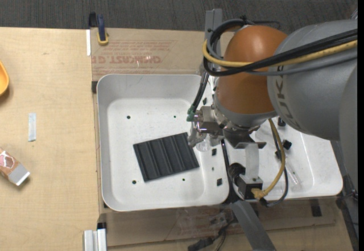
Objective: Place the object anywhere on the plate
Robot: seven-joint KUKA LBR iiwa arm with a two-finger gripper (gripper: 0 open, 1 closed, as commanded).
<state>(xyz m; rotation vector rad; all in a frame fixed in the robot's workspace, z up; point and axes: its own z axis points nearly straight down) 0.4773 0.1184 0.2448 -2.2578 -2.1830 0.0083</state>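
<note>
A dark ridged rectangular plate lies flat in the left white bin, toward its front right. My gripper hangs at the divide between the two bins, just past the plate's right far corner, mostly hidden under the orange wrist band and the grey arm. No loose object can be made out near the gripper.
The right bin lies largely under the arm, with cables and a black fitting over its left part. On the wooden bench to the left are an orange item, a small white strip and a packet. A blue clamp holds cardboard behind the bins.
</note>
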